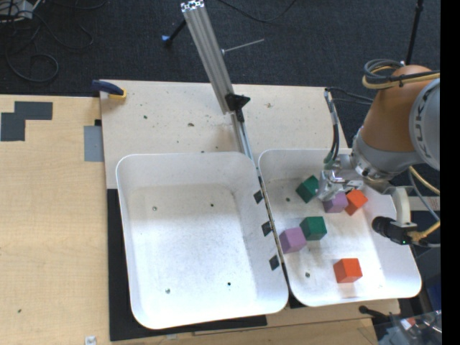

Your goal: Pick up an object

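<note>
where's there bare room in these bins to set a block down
The left bin offers bare floor from wall to wall. In the right bin, blocks crowd the middle around the end effector; the free patches are the near-left corner below the purple block and the floor beyond the green block.

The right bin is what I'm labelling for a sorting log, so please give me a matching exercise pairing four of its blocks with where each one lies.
Things:
1. orange block
2. purple block
3. green block
4. purple block under the tool

Places:
A. beside the divider between the bins
B. nearest the bin's near edge
C. touching another orange block
D. farthest up the bin

Pairs: 1-B, 2-A, 3-D, 4-C
</note>
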`<state>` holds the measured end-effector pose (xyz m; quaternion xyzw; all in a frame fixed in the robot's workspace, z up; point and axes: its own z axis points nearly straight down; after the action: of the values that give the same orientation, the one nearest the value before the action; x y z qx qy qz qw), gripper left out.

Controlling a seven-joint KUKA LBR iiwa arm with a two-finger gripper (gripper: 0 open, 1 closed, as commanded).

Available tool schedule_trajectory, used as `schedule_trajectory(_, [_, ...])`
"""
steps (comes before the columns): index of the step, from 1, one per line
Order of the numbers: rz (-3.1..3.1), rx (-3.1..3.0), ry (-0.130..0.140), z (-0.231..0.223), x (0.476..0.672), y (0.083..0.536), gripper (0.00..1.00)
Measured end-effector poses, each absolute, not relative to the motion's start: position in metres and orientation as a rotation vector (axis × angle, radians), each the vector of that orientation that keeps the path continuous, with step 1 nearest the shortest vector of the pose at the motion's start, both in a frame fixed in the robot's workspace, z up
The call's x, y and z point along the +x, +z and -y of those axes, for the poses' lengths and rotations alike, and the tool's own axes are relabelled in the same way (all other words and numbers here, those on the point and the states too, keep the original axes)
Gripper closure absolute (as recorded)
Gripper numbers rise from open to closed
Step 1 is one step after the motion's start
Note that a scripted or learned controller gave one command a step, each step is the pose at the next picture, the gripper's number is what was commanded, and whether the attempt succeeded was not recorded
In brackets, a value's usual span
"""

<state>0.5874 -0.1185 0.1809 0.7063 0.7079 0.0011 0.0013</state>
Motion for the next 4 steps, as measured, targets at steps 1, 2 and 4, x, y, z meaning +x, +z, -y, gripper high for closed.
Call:
schedule_trajectory(1, [-2.22, 2.22, 0.002, 0.121, 0.591, 0.224, 1.0])
schedule_trajectory(2, [-2.22, 2.219, 0.002, 0.123, 0.591, 0.269, 1.0])
schedule_trajectory(4, [-2.228, 2.221, -0.003, 0.026, 0.561, 0.268, 1.0])
